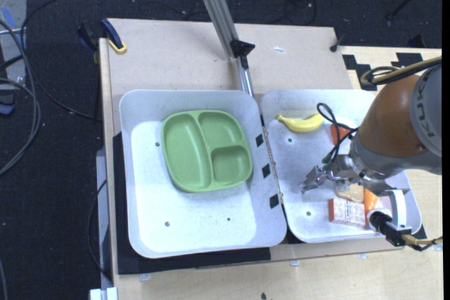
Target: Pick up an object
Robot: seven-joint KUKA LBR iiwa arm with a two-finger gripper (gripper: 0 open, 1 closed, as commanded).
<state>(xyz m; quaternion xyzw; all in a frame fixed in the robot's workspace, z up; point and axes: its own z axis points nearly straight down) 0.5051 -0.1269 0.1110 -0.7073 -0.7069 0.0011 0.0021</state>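
Banana (301,123) lying up and left of the gripper (314,180).
Its long axis is running sideways; the gripper's opening cannot be told.

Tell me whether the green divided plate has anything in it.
Empty. All three compartments of the green divided plate show bare green; it lies flat in the left bin.

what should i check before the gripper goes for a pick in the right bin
1. Gripper over the right bin, not the left: ok.
2. Something between its fingers already: cannot tell.
3. Target right under it: not ok, bare bin floor there.
4. Nearest item, the red and white packet, free of the arm: not ok, the wrist partly covers what lies beside it.
5. Banana lies apart near the far wall, unblocked: ok.
6. Green plate in the left bin, out of the way: ok.
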